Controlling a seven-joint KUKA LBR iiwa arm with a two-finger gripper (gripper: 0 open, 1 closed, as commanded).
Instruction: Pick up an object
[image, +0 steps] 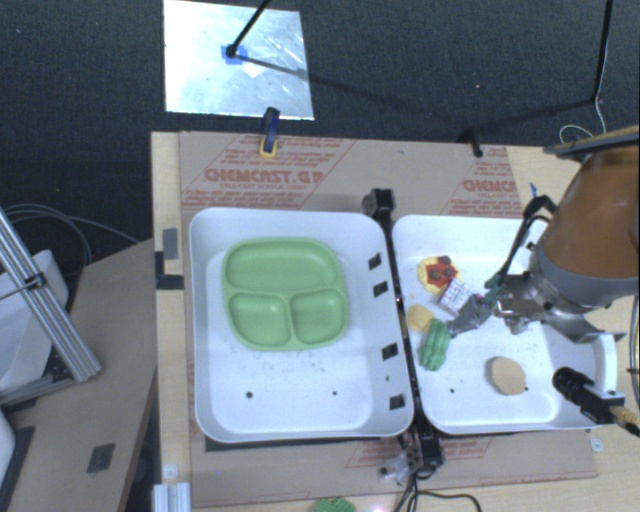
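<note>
A bench covered with printed cardboard (330, 165) carries two shallow white bins side by side on dark carpet. The left bin (215, 400) contains a green divided plate (285, 295) with three compartments.

The right bin (470, 415) is the landmark for the task objects. Near its left wall lies a green ridged piece (434, 347), elongated and slightly tilted. A small yellow piece (419, 318) touches its upper end. Toward the far side of the bin lies a yellow and red item (437, 271), with a small white checked item (454, 295) just beside it. A tan oval piece (507, 375) lies toward the near side of the bin.

The gripper (468, 317) reaches in from the bin's right side. Its tip sits just beside the green ridged piece and the white checked item. Whether the jaws are apart or together cannot be determined.
</note>
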